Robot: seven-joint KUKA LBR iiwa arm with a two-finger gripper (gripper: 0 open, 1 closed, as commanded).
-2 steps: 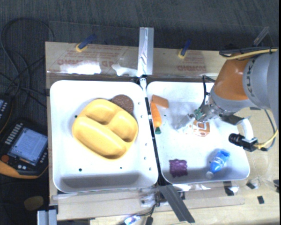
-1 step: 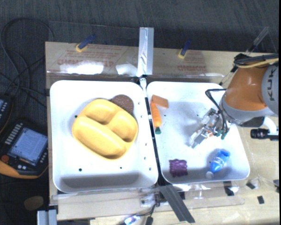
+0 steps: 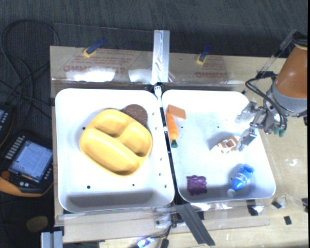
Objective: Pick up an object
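Orange-and-white object [image 3: 228,144] low in the right bin [image 3: 206,177], just beside the gripper [image 3: 246,125] at the bin's right wall. Fingers spread apart, seemingly gripping nothing, though blurred. Elsewhere in that bin: blue bottle [image 3: 241,179], purple lump [image 3: 197,184], carrot [image 3: 172,129]. Left bin [image 3: 72,190]: big yellow shape [image 3: 116,141], brown disc [image 3: 136,112].
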